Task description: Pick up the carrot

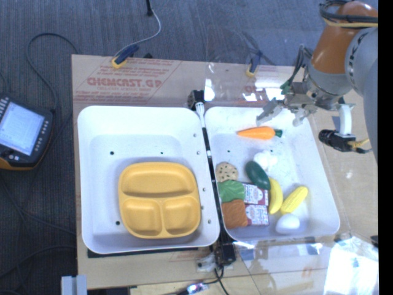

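Nearest me, a yellow tray (159, 206) sits in the left bin (98, 128). In the right bin (319, 183), the carrot (258, 133) lies at twelve o'clock from the cucumber (258, 174). Beyond it, the gripper (284, 110) hangs with fingers spread, holding nothing.

Arm: grey, orange band above the wrist, reaching in from the right edge.
Wrist: tilted downward and leftward.
Gripper (284, 110): two fingers spread apart, nothing between them, hanging in the air.
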`<state>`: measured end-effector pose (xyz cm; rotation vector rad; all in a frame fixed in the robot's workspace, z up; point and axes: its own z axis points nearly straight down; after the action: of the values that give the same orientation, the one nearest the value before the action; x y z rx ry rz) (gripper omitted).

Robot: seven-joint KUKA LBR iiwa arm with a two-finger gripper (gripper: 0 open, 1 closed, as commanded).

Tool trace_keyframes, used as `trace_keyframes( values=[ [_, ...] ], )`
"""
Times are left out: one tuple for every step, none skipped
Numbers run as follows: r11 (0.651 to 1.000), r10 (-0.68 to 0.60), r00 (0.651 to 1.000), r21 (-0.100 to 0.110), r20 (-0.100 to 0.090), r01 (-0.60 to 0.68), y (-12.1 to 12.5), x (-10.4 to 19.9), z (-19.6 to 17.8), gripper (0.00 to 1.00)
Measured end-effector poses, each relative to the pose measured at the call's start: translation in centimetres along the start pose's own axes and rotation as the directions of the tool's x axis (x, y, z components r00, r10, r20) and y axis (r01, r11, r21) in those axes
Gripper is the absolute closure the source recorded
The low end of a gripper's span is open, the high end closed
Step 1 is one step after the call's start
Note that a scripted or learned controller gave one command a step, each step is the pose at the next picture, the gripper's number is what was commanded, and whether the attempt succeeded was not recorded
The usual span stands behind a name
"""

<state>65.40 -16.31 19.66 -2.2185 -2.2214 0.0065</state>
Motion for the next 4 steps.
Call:
trace_keyframes(
  values=[
    [0.985, 0.171, 0.985, -0.015, -0.003, -0.171, 1.8, -2.9, 9.4, 0.00],
    [0.886, 0.463, 0.886, -0.015, -0.020, -0.463, -0.1, -3.1, 10.5, 0.00],
    [0.841, 0.541, 0.841, -0.013, -0.004, -0.541, -4.6, -0.5, 10.7, 0.00],
    [0.570, 0.822, 0.570, -0.015, -0.011, -0.822, -3.5, -1.1, 10.7, 0.00]
  ],
)
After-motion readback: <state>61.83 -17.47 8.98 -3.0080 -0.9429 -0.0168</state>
